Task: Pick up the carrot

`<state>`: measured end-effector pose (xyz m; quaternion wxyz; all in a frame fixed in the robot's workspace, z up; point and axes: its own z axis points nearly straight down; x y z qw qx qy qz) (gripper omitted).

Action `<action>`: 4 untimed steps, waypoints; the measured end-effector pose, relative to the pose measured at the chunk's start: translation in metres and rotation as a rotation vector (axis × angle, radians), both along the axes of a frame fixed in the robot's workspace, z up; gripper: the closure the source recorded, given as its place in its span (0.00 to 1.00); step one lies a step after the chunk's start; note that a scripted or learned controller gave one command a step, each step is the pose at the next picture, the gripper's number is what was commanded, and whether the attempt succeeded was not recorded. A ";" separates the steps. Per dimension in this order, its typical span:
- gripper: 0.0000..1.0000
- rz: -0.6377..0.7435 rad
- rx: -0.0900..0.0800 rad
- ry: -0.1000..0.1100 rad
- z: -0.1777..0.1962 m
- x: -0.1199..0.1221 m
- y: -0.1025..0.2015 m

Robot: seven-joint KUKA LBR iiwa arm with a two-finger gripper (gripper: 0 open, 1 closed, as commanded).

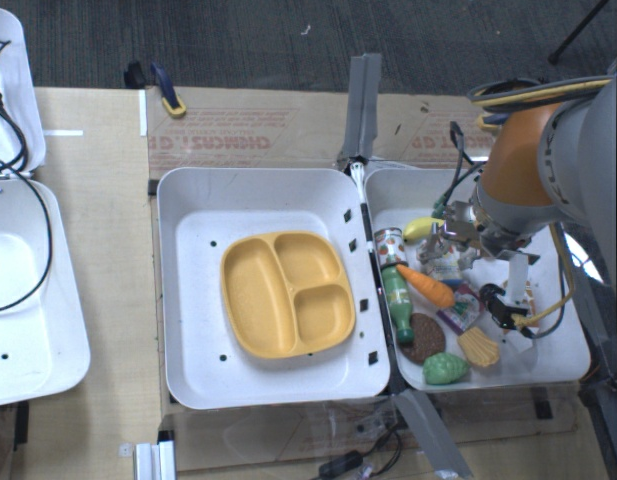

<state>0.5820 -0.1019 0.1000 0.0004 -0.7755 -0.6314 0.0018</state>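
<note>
From the camera view above the bench I see two white bins side by side. The left bin (188, 288) carries a yellow divided plate (288, 293) lying flat near its middle, with nothing in its three compartments; I take it as a likely drop spot, though the task only asks for a pick.

The right bin (558, 363) is where the clutter sits. The carrot (428, 285) lies on its side, tip pointing up-left and thick end down-right, in the bin's middle. A green bottle (396, 306) lies just beside it on the left, a small can (389, 243) sits above that, and a yellow banana-like piece (419, 230) is near the top. Below the carrot are a brown round patty (423, 336), a green lumpy piece (445, 369) and a tan ridged piece (478, 347).

My arm comes in from the right, its orange band over the bin, and the gripper (450, 253) hangs just above and to the right of the carrot's thick end. Cables and the wrist body blur that area, so I cannot tell how the gripper is set, and I see nothing held in it. I judge the pick not yet made; the crowding neighbours make a clean approach awkward.
</note>
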 end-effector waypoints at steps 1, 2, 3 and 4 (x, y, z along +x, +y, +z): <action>1.00 0.286 0.003 0.000 -0.009 -0.049 0.001; 0.00 0.284 -0.001 -0.001 -0.009 -0.049 -0.001; 0.00 -0.069 0.003 0.001 -0.009 -0.106 0.002; 0.00 -0.215 0.000 0.000 0.091 -0.103 0.085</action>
